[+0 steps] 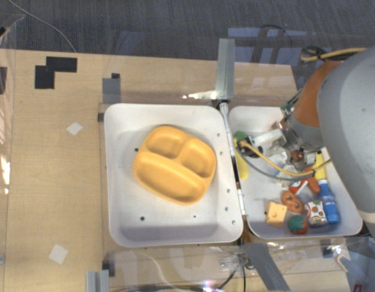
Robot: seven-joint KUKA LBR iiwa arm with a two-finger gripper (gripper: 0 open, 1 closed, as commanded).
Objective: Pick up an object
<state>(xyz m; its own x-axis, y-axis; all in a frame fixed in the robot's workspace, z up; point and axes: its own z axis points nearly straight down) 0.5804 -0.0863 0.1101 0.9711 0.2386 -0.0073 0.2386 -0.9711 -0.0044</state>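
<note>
I'm watching the arm (351, 108) leaning over the right bin (255, 215); gripper (295, 158) hanging mid-bin, grip state I cannot tell. Yellow divided tray (175, 163) is sitting centre of the left bin (120, 181). Small toys (306, 208) are clustering at the right bin's near-right corner.

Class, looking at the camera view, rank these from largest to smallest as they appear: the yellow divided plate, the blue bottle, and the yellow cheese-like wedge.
1. Yellow divided plate, by far the largest, in the left bin.
2. Blue bottle.
3. Yellow cheese-like wedge.
The bottle and wedge look close in size; the bottle seems longer.
</note>
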